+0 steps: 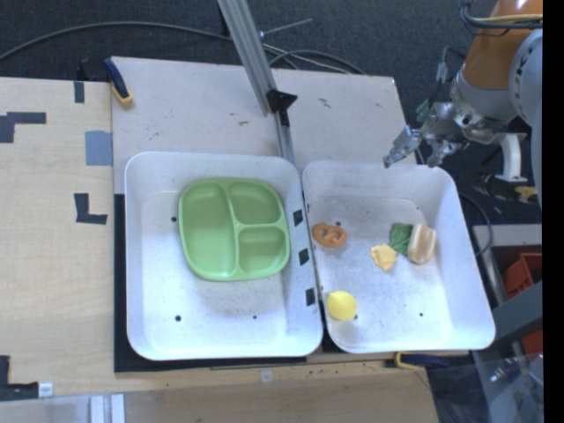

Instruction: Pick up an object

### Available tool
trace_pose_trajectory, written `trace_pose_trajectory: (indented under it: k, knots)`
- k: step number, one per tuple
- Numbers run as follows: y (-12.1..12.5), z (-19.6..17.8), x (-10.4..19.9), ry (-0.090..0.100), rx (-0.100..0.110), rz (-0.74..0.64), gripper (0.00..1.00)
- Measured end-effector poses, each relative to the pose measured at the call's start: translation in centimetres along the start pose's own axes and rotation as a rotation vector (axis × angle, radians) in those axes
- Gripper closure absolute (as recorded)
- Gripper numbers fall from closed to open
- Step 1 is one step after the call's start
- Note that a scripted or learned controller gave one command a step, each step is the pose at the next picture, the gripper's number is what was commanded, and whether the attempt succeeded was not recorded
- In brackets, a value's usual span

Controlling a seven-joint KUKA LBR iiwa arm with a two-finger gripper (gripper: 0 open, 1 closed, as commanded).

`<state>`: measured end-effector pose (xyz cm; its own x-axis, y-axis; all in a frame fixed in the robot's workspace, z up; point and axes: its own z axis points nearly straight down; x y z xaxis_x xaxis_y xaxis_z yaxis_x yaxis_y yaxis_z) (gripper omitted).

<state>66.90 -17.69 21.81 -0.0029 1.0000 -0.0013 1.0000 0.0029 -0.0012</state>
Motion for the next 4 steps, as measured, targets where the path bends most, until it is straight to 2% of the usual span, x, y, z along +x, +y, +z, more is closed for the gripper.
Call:
trace_pose_trajectory:
  k: [1,3,4]
  knots:
    - [0.0,0.0,0.0,0.0,0.0,0.0,0.0]
    - [0.6,11.9,0.5,-0.001,0.013,0.002,0.0]
    - [0.5,12.6,0.3,-0.001,0.012,0.004,0.0]
